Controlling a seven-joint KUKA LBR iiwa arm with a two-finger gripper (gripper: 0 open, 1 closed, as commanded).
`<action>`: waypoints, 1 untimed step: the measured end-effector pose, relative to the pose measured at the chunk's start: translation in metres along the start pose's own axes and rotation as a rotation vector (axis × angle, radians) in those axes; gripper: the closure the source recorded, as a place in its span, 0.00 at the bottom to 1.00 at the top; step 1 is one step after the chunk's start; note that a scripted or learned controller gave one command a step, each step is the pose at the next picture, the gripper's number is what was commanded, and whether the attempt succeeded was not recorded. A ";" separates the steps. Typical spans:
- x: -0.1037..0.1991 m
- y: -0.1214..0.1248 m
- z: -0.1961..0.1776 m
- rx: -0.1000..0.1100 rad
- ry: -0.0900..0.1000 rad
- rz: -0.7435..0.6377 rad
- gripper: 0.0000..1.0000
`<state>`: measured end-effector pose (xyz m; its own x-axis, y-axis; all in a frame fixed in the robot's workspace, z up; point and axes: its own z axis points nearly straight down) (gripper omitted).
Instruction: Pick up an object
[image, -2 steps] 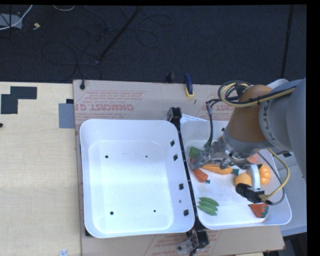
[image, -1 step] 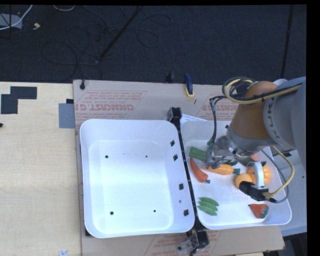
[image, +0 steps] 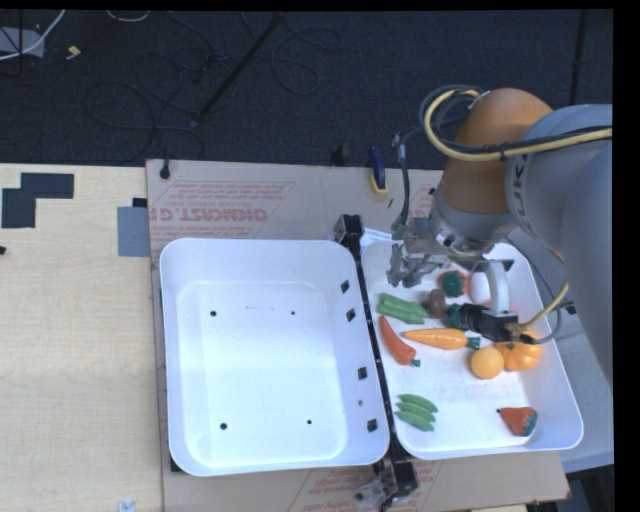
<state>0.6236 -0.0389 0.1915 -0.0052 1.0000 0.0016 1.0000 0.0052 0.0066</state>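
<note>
Where the right bin (image: 560, 420) holds toys, the fingers (image: 410, 262) hang unreadable.

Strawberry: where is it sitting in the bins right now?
The strawberry lies in the right bin, near its front right corner, apart from the other toys; the closest are the orange ball above it and the pea pods to its left.

The cardboard sheet (image: 225, 205) bears upside-down red print, not clearly legible.
</note>
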 end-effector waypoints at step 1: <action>0.070 -0.004 0.005 0.010 0.002 0.000 1.00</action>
<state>0.6191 0.0307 0.1870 -0.0057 1.0000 0.0032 1.0000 0.0057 -0.0036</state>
